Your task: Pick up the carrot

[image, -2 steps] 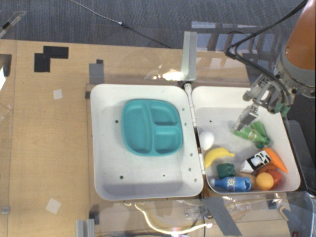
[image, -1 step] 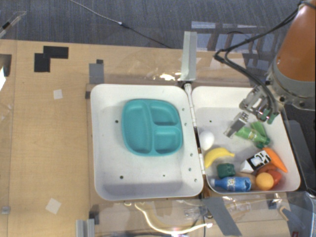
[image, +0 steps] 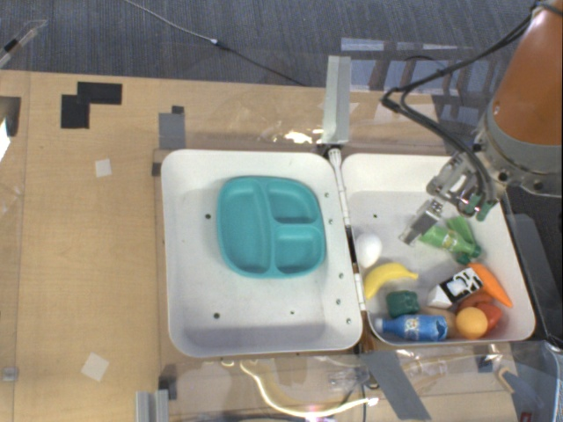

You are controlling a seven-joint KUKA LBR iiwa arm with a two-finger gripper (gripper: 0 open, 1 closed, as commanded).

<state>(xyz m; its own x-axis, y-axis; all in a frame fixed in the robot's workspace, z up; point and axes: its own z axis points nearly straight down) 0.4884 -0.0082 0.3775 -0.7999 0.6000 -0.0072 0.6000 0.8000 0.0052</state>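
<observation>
The carrot (image: 491,285) is orange and tapered, and lies at the right side of the right bin (image: 387,192), near its front corner. A black and white box (image: 462,285) touches it on the left, and an orange fruit (image: 472,323) sits just in front. My gripper (image: 440,216) hangs over the middle of the right bin, up and to the left of the carrot and apart from it. It is next to a green vegetable (image: 456,236).
The right bin also holds a white egg (image: 367,250), a banana (image: 390,277), a dark green piece (image: 403,302) and a blue bottle (image: 413,327) along its front. A teal divided plate (image: 270,225) lies in the left bin (image: 193,306).
</observation>
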